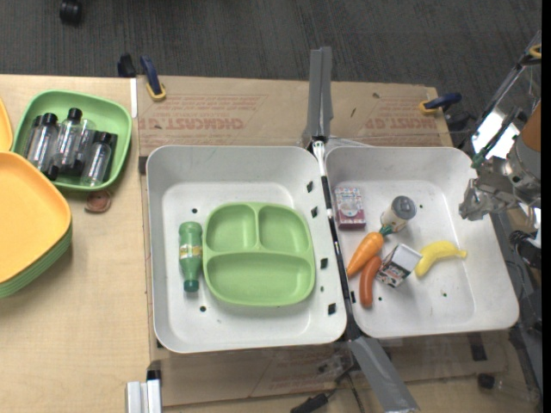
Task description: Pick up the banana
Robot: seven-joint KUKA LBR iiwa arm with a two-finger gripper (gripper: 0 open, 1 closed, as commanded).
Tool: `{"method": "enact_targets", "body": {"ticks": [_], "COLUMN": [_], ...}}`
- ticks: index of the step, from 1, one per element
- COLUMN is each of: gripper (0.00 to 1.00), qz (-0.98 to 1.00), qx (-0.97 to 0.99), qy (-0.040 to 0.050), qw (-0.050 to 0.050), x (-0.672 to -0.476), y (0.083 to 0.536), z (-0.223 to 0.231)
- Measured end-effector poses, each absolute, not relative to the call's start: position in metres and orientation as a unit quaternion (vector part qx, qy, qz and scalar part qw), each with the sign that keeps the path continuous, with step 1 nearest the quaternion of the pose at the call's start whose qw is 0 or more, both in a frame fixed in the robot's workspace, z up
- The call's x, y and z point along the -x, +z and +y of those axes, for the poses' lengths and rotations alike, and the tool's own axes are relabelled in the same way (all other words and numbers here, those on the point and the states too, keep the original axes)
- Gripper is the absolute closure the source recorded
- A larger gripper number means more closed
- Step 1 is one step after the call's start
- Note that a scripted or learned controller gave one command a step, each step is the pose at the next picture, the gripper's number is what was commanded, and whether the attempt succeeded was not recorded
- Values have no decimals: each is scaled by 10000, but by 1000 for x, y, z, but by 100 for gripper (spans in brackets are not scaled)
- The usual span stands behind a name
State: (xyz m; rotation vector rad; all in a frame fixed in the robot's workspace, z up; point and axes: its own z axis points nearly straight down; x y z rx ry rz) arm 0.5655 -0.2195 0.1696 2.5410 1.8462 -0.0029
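Grey carpet lies behind the bench. At three o'clock the gripper (482, 198) hangs over the right bin (448, 312); how its fingers stand I cannot tell. From there the banana (437, 257) lies at seven o'clock, beside a box (396, 265). Best descend on its free right end.

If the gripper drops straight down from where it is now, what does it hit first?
Probably bare floor of the right bin near its right wall. The gripper seems to hang right of and behind the banana, though depth is unclear.

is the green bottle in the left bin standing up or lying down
Lying down. The green bottle shows its full length on the left bin's floor, cap toward the camera, beside the green divided plate.
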Motion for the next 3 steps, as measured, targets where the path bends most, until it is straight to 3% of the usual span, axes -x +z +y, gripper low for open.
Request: {"method": "enact_targets", "body": {"ticks": [1,2,3], "gripper": [100,100,100], "qz": [6755,7232,7409], "qx": [-7373,-6907,-6716], "qy": [-12,-10,-8], "qw": [4,7,2], "x": [-611,-659,-659], "y": [263,248,218], "z": [-205,-190,-223]}}
